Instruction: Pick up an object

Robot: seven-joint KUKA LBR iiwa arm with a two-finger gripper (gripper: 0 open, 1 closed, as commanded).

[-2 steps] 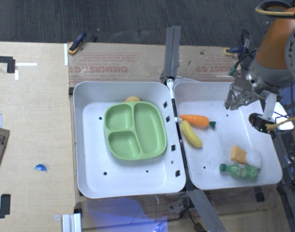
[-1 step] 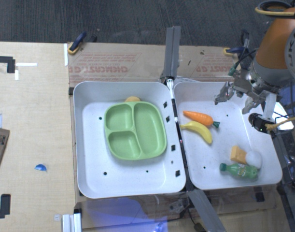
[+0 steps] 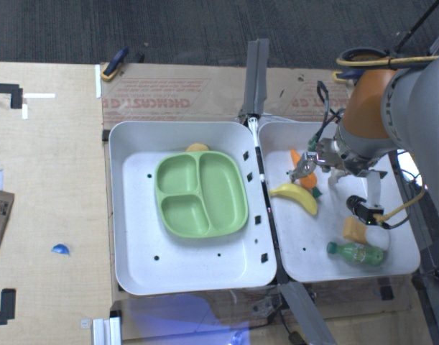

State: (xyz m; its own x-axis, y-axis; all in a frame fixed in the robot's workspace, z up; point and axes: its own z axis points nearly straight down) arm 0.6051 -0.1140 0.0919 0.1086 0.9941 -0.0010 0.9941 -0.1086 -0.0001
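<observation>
- Grey arm (image 3: pixel 413 106) with an orange band (image 3: pixel 366 103) enters from the right and reaches down over the right bin (image 3: pixel 305 254).
- Brown cardboard (image 3: pixel 176 92) lies behind both bins; its red lettering appears reversed and cannot be read reliably.
- White left bin (image 3: pixel 133 257) holds a green three-compartment plate (image 3: pixel 202 193); a small yellowish item (image 3: pixel 197 148) shows just past the plate's far rim.
- Right bin holds a banana (image 3: pixel 296 197) near its left wall, an orange piece (image 3: pixel 296 157) beside the gripper, a tan block (image 3: pixel 354 230) and, just in front of it, a green bottle (image 3: pixel 357 253) lying on its side.
- Gripper (image 3: pixel 309 167) sits low over the far part of the right bin, just above the banana. Finger spacing: cannot tell. No item is visibly between the fingers.
- Black cable (image 3: pixel 364 208) hangs below the wrist, near the tan block.
- Blue item (image 3: pixel 59 249) lies on the bench, left of the bins.
</observation>
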